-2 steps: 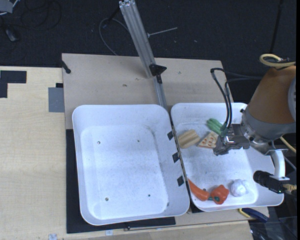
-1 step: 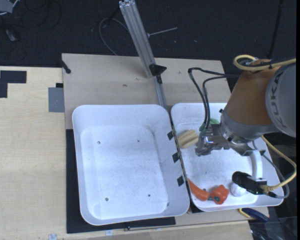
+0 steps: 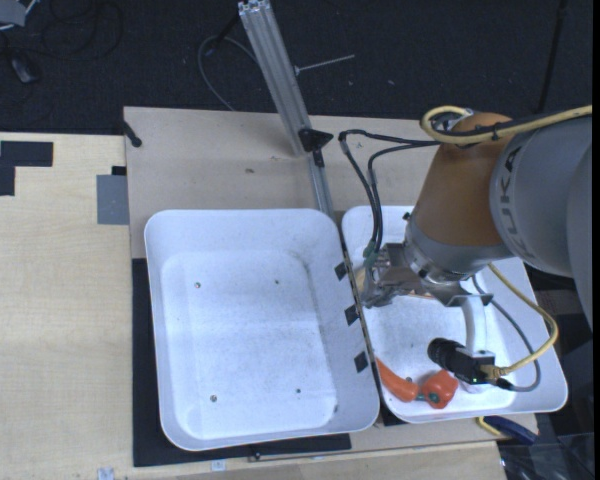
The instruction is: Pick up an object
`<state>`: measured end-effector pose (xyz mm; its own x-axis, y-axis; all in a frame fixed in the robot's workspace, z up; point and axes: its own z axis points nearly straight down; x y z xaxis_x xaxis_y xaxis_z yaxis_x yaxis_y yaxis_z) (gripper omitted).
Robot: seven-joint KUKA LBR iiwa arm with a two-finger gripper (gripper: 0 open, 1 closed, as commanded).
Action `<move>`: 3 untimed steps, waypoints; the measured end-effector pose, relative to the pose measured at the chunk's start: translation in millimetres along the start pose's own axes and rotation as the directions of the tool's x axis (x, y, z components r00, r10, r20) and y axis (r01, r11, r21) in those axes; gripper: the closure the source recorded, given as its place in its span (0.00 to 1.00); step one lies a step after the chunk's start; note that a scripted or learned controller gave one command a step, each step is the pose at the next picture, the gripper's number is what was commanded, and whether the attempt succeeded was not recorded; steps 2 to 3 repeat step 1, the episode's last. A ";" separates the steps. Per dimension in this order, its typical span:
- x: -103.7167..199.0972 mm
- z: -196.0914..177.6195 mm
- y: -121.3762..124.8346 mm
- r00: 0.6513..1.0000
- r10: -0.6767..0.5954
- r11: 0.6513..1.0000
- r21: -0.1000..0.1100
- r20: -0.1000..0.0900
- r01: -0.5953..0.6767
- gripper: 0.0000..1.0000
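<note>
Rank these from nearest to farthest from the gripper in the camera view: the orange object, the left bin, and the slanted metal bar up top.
Measured from the gripper in the right bin:
1. Orange object, just below it, near the right bin's front edge.
2. Left bin, across the divider to the left.
3. Metal bar, farthest, up behind the bins.

Grey arm (image 3: pixel 545 198), orange band (image 3: pixel 458 193), yellow cable (image 3: pixel 540 343)

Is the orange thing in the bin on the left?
No, the orange thing lies in the right bin, near its front edge.
</note>
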<state>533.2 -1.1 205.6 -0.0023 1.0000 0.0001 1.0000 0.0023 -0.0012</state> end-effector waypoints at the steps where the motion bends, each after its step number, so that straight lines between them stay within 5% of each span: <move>1: 50.9 -12.6 4.6 1.000 -0.001 1.000 -0.001 0.000 0.001 1.00; 3: 50.9 -12.6 4.6 1.000 -0.001 1.000 -0.001 0.000 0.001 1.00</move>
